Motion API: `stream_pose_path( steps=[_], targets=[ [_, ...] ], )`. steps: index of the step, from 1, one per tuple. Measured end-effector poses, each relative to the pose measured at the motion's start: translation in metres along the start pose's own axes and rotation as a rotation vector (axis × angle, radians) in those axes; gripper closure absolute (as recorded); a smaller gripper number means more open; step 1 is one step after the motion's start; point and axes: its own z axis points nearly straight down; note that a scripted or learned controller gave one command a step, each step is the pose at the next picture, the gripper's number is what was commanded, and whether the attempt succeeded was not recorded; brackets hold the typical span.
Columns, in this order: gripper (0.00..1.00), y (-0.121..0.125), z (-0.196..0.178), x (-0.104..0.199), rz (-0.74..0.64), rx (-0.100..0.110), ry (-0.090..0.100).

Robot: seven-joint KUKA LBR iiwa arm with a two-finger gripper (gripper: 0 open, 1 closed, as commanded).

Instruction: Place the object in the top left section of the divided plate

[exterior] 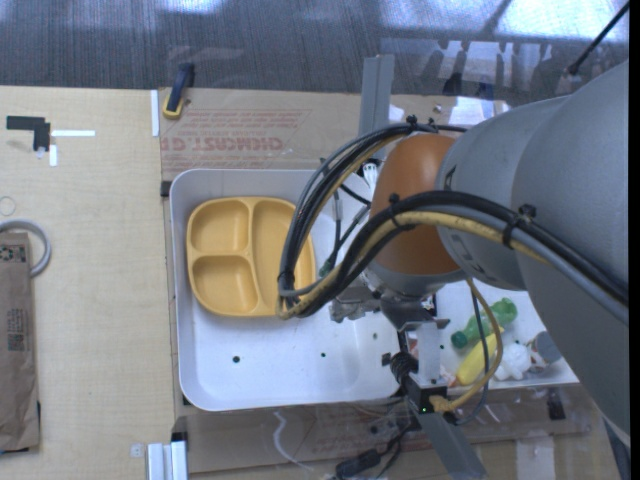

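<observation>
Partly hidden yellow divided plate (235,258), arm (540,208) overhead, tool state unclear.

Yellow divided plate (245,256) — white bin (270,368) — orange-banded grey arm (540,198).

We see the desk (90,268) | white bin (260,378) on it | brown paper bag (15,348) at left edge | cardboard sheet (260,133) behind bin

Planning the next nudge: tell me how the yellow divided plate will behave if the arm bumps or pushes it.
The yellow divided plate looks like rigid moulded plastic, so it probably keeps its shape. It lies flat in the white bin, so it should slide rather than tip or roll. It is shallow and thin-walled, so likely light enough to shift easily.
</observation>
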Motion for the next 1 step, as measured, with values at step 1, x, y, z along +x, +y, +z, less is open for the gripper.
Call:
stream_pose_path(
  steps=[1],
  targets=[
    [1.00, 0.0025, 0.0782, 0.0957, 0.226, -0.001, -0.001]
  ],
)
